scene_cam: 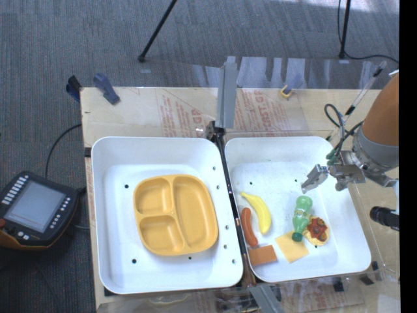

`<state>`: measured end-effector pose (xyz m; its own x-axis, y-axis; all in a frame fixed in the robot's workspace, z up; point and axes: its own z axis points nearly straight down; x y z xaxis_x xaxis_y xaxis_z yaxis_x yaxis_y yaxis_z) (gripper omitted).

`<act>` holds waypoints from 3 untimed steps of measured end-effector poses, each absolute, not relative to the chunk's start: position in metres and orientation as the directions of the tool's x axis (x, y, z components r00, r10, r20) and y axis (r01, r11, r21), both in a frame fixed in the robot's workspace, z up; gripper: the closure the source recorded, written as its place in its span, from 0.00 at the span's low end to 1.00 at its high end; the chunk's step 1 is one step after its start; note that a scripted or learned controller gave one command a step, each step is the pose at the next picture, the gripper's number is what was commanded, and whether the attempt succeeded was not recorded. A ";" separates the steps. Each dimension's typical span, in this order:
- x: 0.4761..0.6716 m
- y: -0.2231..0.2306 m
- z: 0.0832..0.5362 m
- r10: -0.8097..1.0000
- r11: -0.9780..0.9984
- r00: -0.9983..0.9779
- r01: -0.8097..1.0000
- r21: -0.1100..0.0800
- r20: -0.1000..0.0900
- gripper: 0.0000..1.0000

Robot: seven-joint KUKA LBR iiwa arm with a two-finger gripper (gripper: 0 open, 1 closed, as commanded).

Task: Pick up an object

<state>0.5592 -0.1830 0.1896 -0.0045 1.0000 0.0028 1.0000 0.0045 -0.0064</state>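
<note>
The right bin (280,150) holds several toy foods: a yellow banana (258,211), a red sausage (249,227), a green bottle (301,216), a small pizza piece (317,229), a yellow cheese slice (291,247) and a brown toast square (262,255). My gripper (327,180) hangs over the right bin's right side, just above and behind the green bottle. It is open, its fingers spread, and nothing lies between them.
The left bin (111,155) holds a yellow divided plate (176,214). A grey post (226,100) rises behind the seam between the bins. A handheld controller (32,207) lies on the floor at the left. Cables (335,119) run near the arm.
</note>
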 end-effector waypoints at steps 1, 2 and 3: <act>0.572 -0.209 0.096 0.996 0.088 -0.088 0.996 -0.003 0.002 0.00; 0.545 -0.207 0.085 1.000 0.006 -0.006 1.000 -0.006 0.006 0.00; 0.545 -0.207 0.093 1.000 0.005 -0.005 1.000 -0.008 0.008 1.00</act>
